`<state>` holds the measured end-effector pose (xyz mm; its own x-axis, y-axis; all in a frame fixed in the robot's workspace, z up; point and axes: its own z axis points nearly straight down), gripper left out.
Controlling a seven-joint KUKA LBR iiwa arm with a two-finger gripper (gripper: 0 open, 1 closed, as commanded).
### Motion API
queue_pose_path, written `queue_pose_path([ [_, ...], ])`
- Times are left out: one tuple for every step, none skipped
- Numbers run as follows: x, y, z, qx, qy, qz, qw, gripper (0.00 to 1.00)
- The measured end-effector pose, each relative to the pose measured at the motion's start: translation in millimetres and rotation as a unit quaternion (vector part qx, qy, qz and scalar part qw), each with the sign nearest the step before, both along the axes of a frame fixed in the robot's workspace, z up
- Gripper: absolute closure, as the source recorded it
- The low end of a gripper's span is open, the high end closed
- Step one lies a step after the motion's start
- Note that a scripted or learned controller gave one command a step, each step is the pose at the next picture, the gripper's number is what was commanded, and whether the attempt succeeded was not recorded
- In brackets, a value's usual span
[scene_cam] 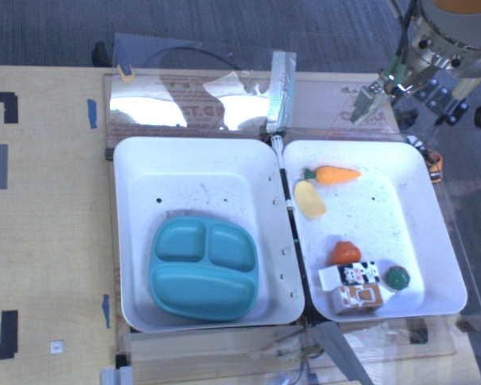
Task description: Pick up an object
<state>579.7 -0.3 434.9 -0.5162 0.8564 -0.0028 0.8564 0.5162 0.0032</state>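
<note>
Camera view: carrot lies below hand.

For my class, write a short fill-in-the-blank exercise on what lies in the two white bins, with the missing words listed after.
1. The teal divided tray lies in the ____ bin as the camera sees it.
2. The toy carrot lies in the same bin as the yellow piece, which is the ____ one.
3. The small green ball sits to the ____ of the cow-print box.

Missing words: left; right; right
</note>
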Motion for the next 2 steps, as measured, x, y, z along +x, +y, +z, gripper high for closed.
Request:
queue_pose_path([
  [49, 31, 0, -0.0001, 0.000, 0.077, 0.9971, 1.00],
  [62, 56, 1, -0.0005, -0.001, 0.159, 0.9872, 1.00],
])
